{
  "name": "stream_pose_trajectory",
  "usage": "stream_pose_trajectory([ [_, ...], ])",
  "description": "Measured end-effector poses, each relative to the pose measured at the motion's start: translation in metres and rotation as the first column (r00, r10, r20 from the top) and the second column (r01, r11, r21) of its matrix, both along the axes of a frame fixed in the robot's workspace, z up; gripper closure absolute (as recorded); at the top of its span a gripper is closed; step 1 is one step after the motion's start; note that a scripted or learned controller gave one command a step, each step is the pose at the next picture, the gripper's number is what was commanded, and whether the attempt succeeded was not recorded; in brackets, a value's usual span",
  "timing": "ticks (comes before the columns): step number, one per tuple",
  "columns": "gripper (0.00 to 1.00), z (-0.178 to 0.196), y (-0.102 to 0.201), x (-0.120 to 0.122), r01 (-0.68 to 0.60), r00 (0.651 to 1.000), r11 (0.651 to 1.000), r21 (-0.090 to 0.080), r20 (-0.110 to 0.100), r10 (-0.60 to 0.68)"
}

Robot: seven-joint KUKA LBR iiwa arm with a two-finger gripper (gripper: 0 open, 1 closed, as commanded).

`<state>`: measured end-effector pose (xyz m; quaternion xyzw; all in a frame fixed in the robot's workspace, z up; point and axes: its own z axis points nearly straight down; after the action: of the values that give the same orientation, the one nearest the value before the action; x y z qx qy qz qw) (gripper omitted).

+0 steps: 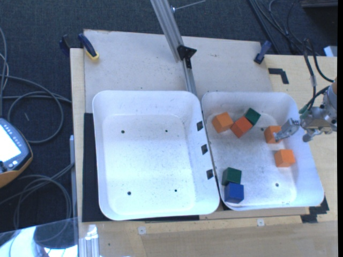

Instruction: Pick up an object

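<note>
The right bin (300, 194) holds several small blocks. An orange block (222, 121), a red-orange block (241, 127) and a dark green block (252, 116) cluster at its back. Another orange block (271, 134) lies near the right wall, with a third orange one (284, 157) in front of it. A green block (231, 175) and a blue block (233, 192) sit together at the front left corner. My gripper (298, 131) hangs over the bin's right side, open, nothing between its fingers. Its left finger (286, 130) is right beside the orange block by the wall.
The left bin (107, 111) lies beside the right one, with a divider edge (206, 149) between them. A metal post (169, 23) slants up from the back of the bench. Cables lie on the dark floor to the left and behind.
</note>
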<state>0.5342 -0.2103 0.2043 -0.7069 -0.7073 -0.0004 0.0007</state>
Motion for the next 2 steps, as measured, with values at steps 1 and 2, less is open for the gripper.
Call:
stream_pose_trajectory([
  [1,0.0,-0.106,-0.006,0.02,-0.001,1.0,1.0,0.002,-0.008,0.001],
  [2,0.0,-0.104,-0.007,0.081,-0.004,1.0,1.0,-0.004,0.006,0.004],
])
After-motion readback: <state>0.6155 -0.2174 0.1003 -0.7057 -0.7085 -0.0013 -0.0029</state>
